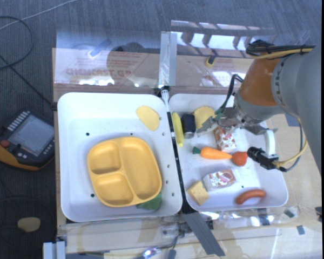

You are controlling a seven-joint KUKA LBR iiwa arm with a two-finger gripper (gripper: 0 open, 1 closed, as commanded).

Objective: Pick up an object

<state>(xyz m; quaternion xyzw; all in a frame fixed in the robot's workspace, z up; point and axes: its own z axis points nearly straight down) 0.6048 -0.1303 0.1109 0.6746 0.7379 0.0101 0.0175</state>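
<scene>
My gripper [220,121] hangs low in the back part of the right bin [278,190], below the grey arm with its orange band [257,85]. It sits just above a small red and white packet [225,140] and beside a pale yellow piece [203,114] and a black object [188,124]. Nothing can be made out in its grasp. An orange carrot [215,154] lies in front of it, with a red round item [240,158] at the carrot's right end.
The right bin also holds a yellow corn-like stick [177,128], a second packet [220,179], a cheese wedge [197,192] and a red sausage [250,197]. In the left bin [70,144] lie a yellow divided plate [124,170], a yellow chip [148,117] and a green item [149,203].
</scene>
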